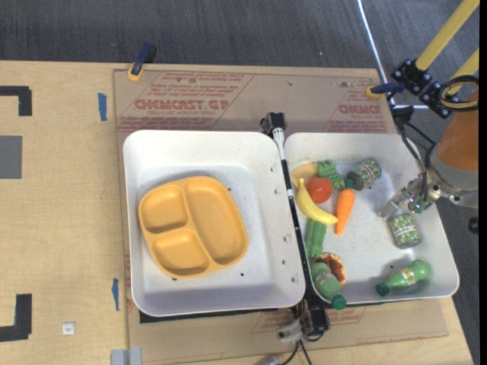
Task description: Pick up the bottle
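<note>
Board (pixel 183 101) printed "CHEMCAST GP", green bottle (pixel 404 277) label unreadable

White bins (pixel 144 280) sit on a tan counter (pixel 53 226). The tray (pixel 192 225) is yellow-orange, the bottle (pixel 404 277) green, the carrot (pixel 344 210) orange, the banana (pixel 313 208) yellow, the tomato (pixel 319 190) red.

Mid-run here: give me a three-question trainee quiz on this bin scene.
1. True or false: the yellow divided tray lies in the left bin.
2. Which lies nearest the gripper? A banana B small can C carrot
3. Fill in: the green bottle lies on its ____ in the right bin.

Key: 1 true; 2 B; 3 side.
</note>
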`<action>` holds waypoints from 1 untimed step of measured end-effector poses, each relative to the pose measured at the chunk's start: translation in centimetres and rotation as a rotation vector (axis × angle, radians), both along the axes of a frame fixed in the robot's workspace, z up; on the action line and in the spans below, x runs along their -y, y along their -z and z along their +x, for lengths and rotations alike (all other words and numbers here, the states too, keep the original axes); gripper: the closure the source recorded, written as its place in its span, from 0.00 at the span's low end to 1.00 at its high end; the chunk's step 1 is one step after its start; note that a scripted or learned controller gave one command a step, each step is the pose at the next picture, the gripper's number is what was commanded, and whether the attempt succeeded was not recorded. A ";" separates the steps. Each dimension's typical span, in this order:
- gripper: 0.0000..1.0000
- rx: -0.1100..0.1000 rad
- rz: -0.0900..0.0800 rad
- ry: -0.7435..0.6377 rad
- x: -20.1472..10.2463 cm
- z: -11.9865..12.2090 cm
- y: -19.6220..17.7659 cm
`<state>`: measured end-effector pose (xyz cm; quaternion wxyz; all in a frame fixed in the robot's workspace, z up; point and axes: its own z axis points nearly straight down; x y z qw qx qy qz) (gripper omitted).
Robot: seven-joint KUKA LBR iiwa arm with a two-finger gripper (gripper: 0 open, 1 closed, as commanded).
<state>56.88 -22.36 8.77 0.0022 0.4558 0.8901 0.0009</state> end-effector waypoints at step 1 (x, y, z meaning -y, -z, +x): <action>1.00 0.007 -0.006 -0.389 -5.7 -4.2 -0.1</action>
